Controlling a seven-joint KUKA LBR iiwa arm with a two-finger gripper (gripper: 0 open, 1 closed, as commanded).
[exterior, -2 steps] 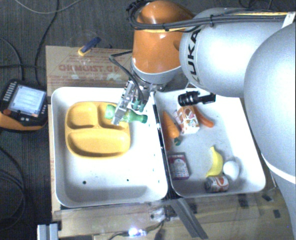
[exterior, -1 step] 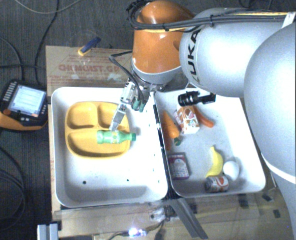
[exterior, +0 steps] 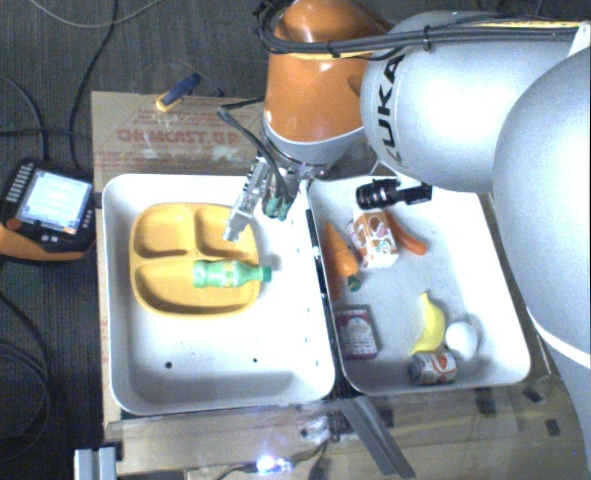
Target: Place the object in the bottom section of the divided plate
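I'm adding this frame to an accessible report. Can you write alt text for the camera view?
A green bottle lies on its side in the bottom section of a yellow divided plate in the left bin, with the gripper just above it. The right bin holds carrots, a small carton, a banana, a white ball and a can.

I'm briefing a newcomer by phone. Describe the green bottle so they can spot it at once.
Start at the left white bin, which holds a yellow divided plate. The green bottle lies on its side across the plate's bottom section, cap toward the right bin. It is the only green item on that plate.
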